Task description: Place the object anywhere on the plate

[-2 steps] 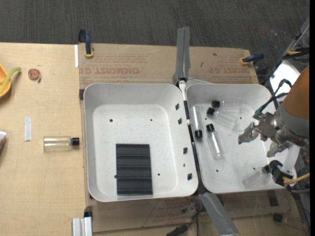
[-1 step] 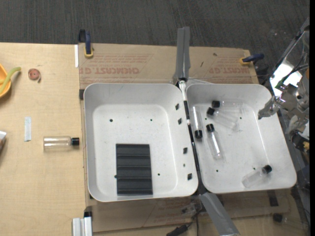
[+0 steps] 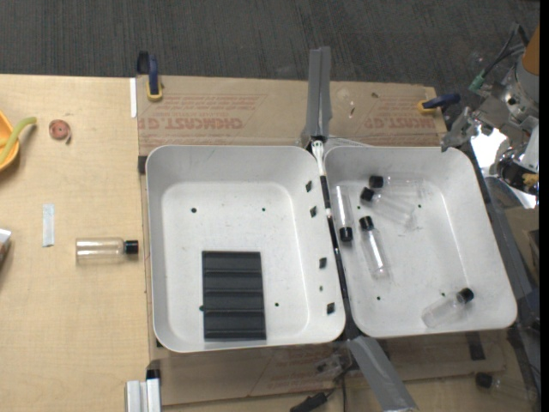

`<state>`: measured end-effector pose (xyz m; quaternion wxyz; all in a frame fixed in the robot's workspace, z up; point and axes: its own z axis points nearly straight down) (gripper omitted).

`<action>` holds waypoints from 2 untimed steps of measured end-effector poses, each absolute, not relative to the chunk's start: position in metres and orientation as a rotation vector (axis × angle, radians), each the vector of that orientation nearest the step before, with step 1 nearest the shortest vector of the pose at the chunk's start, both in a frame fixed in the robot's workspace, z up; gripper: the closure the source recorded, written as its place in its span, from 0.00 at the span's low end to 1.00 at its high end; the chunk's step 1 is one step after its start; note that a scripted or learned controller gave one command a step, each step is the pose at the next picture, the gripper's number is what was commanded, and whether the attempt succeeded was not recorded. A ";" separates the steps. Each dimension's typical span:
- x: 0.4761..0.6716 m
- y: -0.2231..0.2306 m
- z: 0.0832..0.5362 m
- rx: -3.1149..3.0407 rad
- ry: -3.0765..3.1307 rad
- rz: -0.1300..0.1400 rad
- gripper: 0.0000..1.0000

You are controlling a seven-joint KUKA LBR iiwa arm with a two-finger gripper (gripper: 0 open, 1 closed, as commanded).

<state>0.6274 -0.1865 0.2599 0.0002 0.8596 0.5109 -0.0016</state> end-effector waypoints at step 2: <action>0.659 -0.109 0.439 2.732 1.551 -0.005 0.00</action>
